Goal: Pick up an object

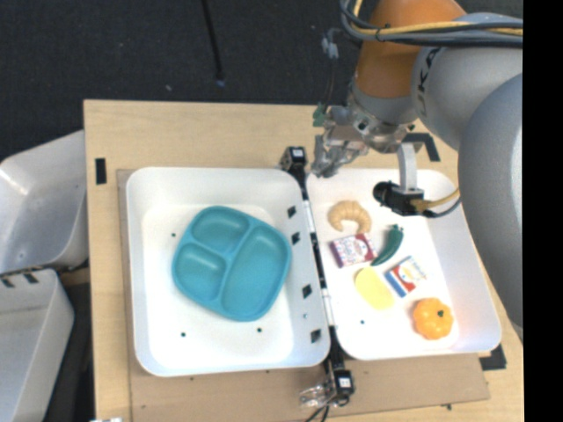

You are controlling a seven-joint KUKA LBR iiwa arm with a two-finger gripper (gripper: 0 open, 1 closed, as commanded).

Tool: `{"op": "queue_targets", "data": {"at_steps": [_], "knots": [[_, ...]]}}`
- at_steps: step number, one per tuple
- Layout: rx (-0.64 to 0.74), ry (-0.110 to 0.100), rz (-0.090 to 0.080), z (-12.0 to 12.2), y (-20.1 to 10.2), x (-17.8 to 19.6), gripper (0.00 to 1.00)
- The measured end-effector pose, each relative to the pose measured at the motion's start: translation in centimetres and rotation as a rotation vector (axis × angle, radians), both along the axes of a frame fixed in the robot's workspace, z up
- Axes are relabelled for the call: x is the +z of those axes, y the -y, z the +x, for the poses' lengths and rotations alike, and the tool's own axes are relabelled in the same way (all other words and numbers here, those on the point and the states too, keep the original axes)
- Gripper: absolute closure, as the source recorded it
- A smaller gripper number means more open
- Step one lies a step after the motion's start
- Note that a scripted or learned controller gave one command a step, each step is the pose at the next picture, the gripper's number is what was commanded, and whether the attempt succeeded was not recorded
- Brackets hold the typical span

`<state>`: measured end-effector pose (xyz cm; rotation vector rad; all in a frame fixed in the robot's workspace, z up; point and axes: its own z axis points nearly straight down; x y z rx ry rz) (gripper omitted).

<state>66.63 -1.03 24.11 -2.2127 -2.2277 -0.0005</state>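
The gripper (327, 158) hangs by the right bin (450, 246) edge (open or closed, I cannot tell). Words on the purple packet (351, 251) are too tiny.

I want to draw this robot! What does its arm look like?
The arm is thick, rounded and grey, with a shiny orange band above the wrist. Black and yellow cables loop around that band. The end effector is small, silvery metal, much thinner than the arm.

bright overhead light glares off the white bins (158, 323), shadows faint, detail slightly soft throughout.
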Motion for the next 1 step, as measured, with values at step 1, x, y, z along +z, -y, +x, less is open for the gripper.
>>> {"op": "queue_targets", "data": {"at_steps": [1], "knots": [[0.0,0.004,0.0,0.85,-4.77,1.0,1.0]]}}
